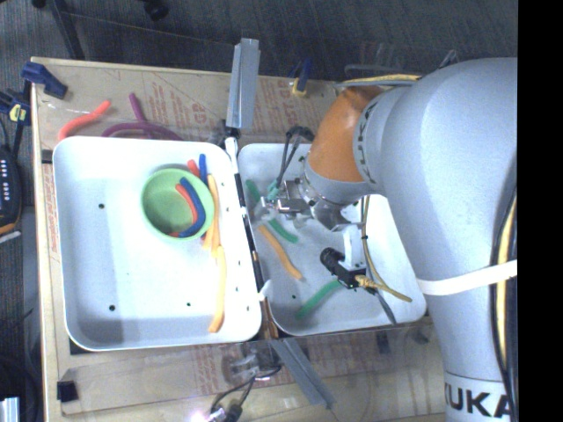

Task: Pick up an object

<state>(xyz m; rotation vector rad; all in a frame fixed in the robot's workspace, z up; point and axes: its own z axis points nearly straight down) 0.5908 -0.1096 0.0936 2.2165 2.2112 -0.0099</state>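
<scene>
Clutter lies at the far left of the wooden bench [132, 372]: an orange strip [84, 120] and purple strips [141, 128] on the bare board just beyond the left bin [88, 271]. That white bin holds a green bowl [171, 205] with red and blue strips curled in it, and 1 long orange strip [218, 280] runs from beside the bowl toward the near wall. A grey bar [243, 82] stands behind the seam between the 2 bins. Right bin [396, 280] holds an orange stick [281, 251], short green pieces [283, 231] and a green stick [315, 299] near the front wall. Gripper [280, 202] hangs low over the far left part of this bin, among the green pieces; its fingers blur into them, so I cannot tell their state or whether anything is gripped. The grey arm [440, 200] hides most of the bin's right half. Dark carpet surrounds the bench.
</scene>
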